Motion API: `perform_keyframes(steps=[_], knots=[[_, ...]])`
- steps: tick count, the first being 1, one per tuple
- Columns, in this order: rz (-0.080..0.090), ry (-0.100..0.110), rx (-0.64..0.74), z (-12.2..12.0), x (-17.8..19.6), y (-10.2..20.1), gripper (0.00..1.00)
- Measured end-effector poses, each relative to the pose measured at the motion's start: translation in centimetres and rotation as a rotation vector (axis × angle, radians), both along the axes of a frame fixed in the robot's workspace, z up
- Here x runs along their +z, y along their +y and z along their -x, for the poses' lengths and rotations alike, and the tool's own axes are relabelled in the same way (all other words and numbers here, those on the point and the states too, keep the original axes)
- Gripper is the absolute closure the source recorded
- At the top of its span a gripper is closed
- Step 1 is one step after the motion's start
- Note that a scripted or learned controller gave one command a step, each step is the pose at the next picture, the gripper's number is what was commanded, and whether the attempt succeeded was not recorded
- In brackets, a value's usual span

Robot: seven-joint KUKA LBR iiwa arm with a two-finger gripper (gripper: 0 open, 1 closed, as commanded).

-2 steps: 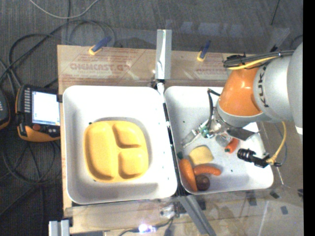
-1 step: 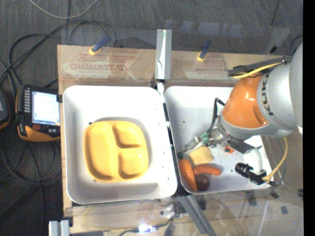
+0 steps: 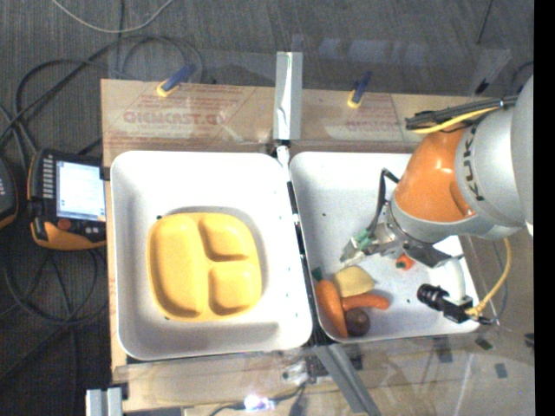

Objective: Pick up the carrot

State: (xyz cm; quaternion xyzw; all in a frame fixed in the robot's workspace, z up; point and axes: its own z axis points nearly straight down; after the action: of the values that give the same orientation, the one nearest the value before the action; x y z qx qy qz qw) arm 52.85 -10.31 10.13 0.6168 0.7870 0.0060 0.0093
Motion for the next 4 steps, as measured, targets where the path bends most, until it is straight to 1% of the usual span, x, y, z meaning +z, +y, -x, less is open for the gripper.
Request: perform_keyframes(steps=[1,2,3,4], knots=[[-0.004,0.025,-0.290,3.0,8.1,10.3,1.00],[-0.001,0.024,-0.111,4.5,8.2,6.9,1.00],[-0.001,0.025,-0.111,4.5,8.2,6.9,0.00],[0.000,0.025,0.080,4.5,8.2,6.4,0.00]])
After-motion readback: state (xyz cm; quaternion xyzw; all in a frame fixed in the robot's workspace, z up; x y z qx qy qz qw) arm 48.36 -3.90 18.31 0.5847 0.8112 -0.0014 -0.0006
